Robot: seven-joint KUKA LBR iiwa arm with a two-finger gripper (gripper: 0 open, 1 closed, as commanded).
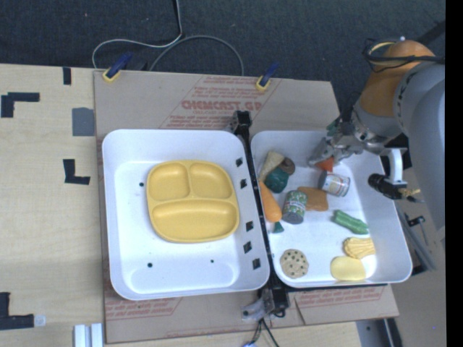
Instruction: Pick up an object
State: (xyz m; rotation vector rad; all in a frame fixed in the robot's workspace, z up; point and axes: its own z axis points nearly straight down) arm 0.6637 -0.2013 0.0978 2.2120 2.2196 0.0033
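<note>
Gripper [325, 152] aperture unclear; small silver metal can [335, 186] just below it could roll off sideways.

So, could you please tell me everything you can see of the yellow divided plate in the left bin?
The yellow divided plate looks like smooth matte plastic, a rounded rectangle with raised ridges splitting it into three compartments: two smaller ones along the far side and one wide one along the near side. All three hold nothing. It lies flat and right side up on the floor of the left bin, roughly central and turned slightly askew. Nothing else touches it.
</note>
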